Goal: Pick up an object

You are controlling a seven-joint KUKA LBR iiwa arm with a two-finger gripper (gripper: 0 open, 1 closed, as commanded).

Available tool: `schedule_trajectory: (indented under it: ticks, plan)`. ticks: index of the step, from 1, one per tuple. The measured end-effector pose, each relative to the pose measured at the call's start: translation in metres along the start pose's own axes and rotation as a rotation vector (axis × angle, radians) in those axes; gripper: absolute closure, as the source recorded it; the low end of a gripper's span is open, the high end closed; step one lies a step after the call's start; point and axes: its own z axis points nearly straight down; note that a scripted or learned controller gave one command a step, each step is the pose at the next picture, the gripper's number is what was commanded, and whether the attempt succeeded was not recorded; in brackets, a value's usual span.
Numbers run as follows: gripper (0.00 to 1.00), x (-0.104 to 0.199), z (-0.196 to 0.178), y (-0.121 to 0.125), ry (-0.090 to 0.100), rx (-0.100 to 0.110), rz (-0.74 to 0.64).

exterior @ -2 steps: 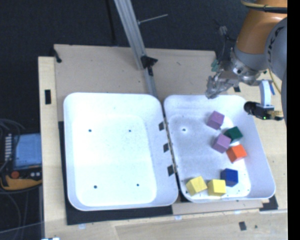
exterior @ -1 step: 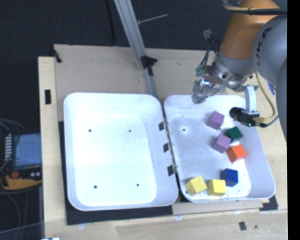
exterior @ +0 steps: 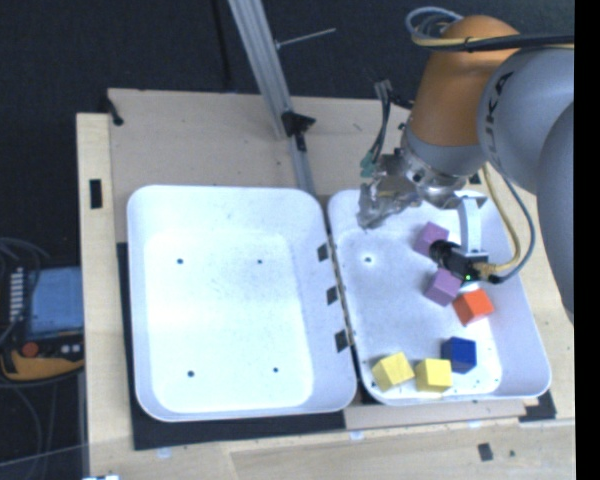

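Hand [exterior: 373,208] at upper left corner of right bin [exterior: 400,308], can't tell its state. Blocks in that bin: two purple, orange [exterior: 472,306], blue [exterior: 460,353], two yellow along the bottom.

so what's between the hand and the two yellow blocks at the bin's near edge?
Bare white floor of the right bin, per the camera view. The hand is at the bin's far-left corner; the yellow blocks sit at the near edge. The purple, orange and blue blocks lie off to the right.
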Motion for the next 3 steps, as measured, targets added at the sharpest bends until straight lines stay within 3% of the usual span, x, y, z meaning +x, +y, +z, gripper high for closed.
schedule_trajectory:
  ticks: [3]
  plan:
    - [1.00, 0.114, -0.021, -0.079, 0.001, -0.001, -0.002]
